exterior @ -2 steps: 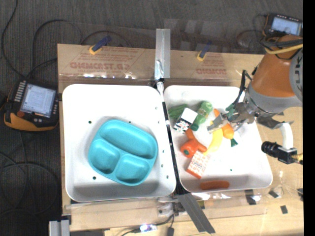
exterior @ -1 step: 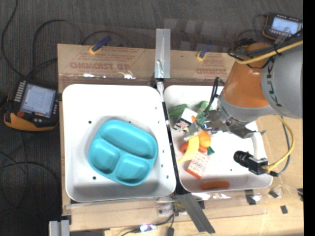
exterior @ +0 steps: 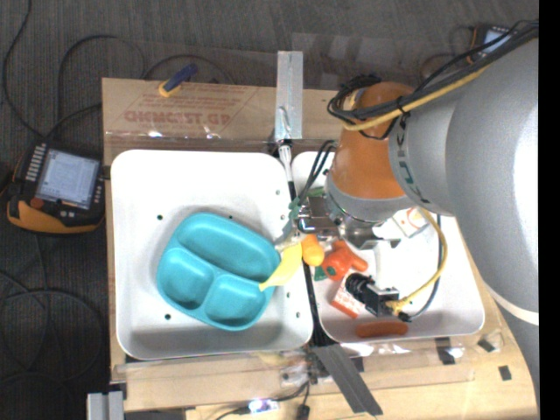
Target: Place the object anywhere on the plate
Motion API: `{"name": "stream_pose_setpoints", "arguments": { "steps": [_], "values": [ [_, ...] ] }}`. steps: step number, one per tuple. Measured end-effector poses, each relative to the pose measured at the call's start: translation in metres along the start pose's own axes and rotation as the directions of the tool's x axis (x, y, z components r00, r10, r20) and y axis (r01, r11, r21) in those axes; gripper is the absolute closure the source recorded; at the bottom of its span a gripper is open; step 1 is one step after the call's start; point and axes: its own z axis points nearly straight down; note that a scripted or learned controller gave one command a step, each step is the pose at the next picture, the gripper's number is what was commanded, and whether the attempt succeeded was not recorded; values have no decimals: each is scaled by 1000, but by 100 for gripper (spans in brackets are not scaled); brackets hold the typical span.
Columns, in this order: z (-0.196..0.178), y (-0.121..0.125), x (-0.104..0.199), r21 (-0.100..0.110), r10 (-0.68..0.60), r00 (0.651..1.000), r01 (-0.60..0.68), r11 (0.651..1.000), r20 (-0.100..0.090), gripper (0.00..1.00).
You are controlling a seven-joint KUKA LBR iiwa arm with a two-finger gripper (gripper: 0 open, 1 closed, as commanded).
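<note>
Pincer point(exterior: 302, 234) sits over the divider between bins, whether gripping I cannot tell; yellow object point(exterior: 284, 269) lies at its six o'clock, overlapping the teal plate point(exterior: 219, 265) rim at four o'clock, probably mid-placement.

A yellow banana-shaped object point(exterior: 282, 271) is lying tilted at the right edge of the left bin, its lower tip touching the rim of the plate point(exterior: 219, 269). The plate is sitting flat in the left bin: turquoise, rounded, divided into three compartments, and turned at a slant.
</note>
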Motion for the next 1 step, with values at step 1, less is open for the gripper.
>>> {"name": "stream_pose_setpoints", "arguments": {
  "steps": [1],
  "values": [
    [0, 0, 0, 0, 0, 1000, 0, 1000, 0, 0]
  ]
}}
